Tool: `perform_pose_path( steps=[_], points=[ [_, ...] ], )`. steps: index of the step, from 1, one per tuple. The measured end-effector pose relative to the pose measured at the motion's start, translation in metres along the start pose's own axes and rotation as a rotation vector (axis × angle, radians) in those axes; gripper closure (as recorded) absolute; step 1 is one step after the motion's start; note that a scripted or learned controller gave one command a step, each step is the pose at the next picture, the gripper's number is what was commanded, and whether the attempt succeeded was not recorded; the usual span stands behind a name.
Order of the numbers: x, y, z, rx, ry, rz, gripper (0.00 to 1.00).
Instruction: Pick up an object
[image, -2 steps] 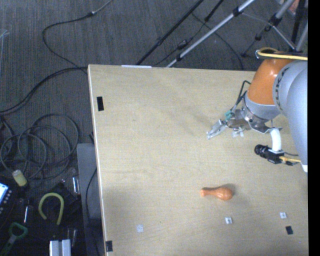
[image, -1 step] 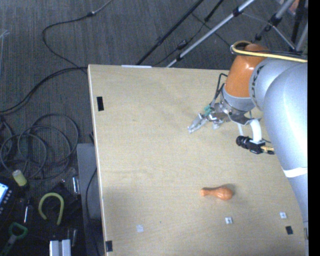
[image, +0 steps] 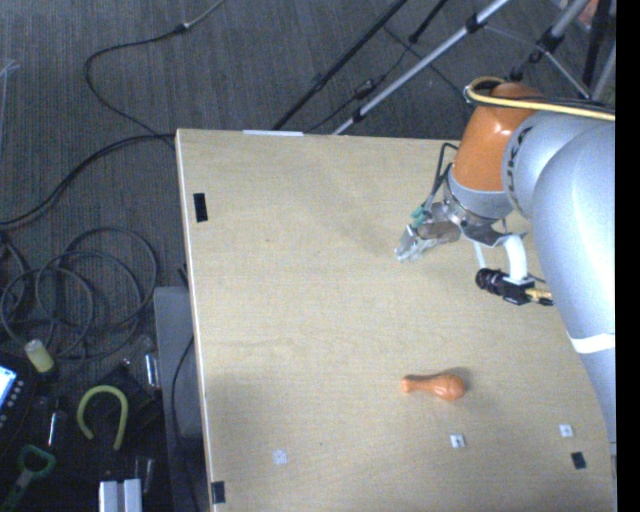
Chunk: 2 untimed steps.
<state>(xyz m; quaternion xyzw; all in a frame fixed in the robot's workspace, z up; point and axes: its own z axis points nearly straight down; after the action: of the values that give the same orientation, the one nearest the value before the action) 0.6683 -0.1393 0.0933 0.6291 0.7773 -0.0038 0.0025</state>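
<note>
Orange pear-shaped toy (image: 436, 386) on worktop (image: 300, 300), hand (image: 412, 245) well apart at 12 o'clock, grip state indeterminate; risk: rolling off on contact.

We see black cables (image: 75, 285) curled on the grey carpet (image: 90, 90), and a green hook (image: 103, 410) lying near them.

Light is even and moderately bright across the tan board (image: 300, 300), with no hard glare. A soft dim patch lies near its far middle, and the near left corner sits slightly darker. The carpet beyond is dusky. Detail is soft and grainy throughout.
</note>
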Motion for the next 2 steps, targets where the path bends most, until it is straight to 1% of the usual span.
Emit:
perform_pose_path(
  steps=[1, 2],
  points=[
    [-0.0001, -0.0001, 0.0, 0.0, -0.001, 0.0, 0.0],
    [-0.0001, 0.0001, -0.0093, 0.0, -0.003, -0.001, 1.0]
  ],
)
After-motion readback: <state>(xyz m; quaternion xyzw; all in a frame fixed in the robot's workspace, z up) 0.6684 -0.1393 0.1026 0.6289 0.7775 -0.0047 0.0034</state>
